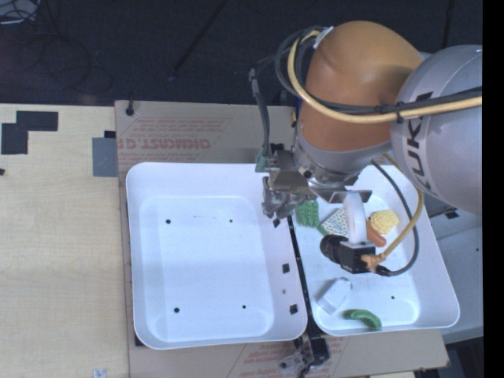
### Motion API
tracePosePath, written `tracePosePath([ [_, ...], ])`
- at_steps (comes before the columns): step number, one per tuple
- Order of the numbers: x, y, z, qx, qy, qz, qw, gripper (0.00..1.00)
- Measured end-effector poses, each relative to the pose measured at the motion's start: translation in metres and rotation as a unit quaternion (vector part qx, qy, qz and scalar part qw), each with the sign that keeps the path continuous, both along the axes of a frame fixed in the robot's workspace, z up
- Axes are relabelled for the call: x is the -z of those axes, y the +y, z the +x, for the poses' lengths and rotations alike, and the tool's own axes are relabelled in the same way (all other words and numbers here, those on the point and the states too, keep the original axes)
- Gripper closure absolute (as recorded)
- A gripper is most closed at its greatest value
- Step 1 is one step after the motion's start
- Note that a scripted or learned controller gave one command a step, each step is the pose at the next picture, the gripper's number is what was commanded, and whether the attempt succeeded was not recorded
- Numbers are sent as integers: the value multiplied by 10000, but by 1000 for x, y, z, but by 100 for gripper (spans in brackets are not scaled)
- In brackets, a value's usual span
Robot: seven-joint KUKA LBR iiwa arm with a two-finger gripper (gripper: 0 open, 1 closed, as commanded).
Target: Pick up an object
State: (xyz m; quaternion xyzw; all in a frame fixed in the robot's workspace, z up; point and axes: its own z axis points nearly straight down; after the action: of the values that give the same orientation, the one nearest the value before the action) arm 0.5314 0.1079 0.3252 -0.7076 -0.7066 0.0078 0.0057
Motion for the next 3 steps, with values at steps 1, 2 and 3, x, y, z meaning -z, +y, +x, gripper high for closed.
tracePosePath([
  [1,-63,-89,-30,33,-110,3,9999,100],
  [2,-78,-52,-54,-19,-91,16,10000,100],
  [3,-86,-52,-53,-26,-69,9,10000,100],
])
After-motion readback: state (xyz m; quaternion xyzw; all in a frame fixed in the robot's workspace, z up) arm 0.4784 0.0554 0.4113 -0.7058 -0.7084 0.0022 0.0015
